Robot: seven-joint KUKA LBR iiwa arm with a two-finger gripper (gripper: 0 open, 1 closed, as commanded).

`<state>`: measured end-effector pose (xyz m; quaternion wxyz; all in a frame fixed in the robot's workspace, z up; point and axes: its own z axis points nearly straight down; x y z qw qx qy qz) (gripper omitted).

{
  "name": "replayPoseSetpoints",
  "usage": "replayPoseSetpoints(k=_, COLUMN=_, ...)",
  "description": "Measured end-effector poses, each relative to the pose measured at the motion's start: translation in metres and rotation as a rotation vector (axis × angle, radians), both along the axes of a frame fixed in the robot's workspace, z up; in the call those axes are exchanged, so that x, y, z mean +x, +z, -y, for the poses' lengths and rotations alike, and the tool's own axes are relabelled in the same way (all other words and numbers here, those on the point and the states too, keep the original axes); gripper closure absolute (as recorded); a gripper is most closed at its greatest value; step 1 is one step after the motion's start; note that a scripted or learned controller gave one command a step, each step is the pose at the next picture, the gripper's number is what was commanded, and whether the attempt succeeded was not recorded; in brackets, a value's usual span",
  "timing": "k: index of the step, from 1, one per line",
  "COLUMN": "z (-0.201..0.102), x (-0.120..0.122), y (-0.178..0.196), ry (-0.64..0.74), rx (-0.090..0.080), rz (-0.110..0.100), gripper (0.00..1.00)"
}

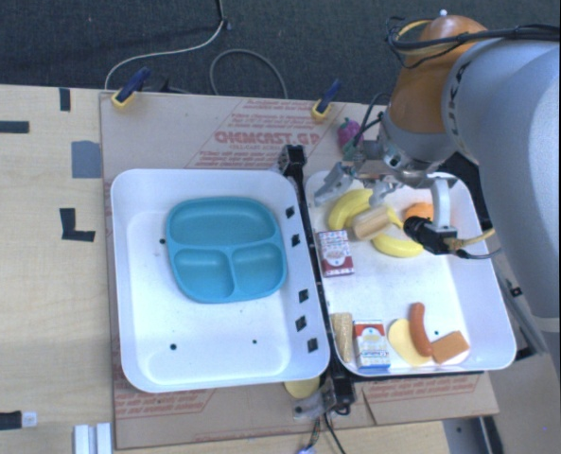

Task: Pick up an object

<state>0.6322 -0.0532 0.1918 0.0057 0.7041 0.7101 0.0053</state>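
Note:
My gripper (357, 188) hangs over the far end of the right bin (483, 291), its two silver fingers spread open. Just below the fingertips lie a yellow banana (346, 208) and a tan block (373, 221), neither of them lifted or clamped. A second banana (399, 246) and an orange object (417, 216) rest beside them to the right. A red-and-white packet (335, 253) lies by the bin's left wall.
At the right bin's near end are a small red-and-white box (371, 342), a sausage (418, 323), a yellow disc (406, 344), an orange-brown piece (449, 346) and a cracker (341, 330). The left bin (143, 348) holds a blue divided plate (228, 250).

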Motion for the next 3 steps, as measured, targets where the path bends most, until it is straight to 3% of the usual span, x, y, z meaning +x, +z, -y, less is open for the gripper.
replayPoseSetpoints(k=1, z=0.049, x=-0.002, y=-0.053, ry=-0.011, rx=-0.002, rz=-0.020, gripper=0.00)
replayPoseSetpoints(k=2, z=0.062, x=0.034, y=-0.104, ry=-0.011, rx=0.000, rz=-0.039, gripper=0.00)
replayPoseSetpoints(k=3, z=0.054, x=0.034, y=-0.101, ry=-0.015, rx=-0.011, rz=-0.031, gripper=0.00)
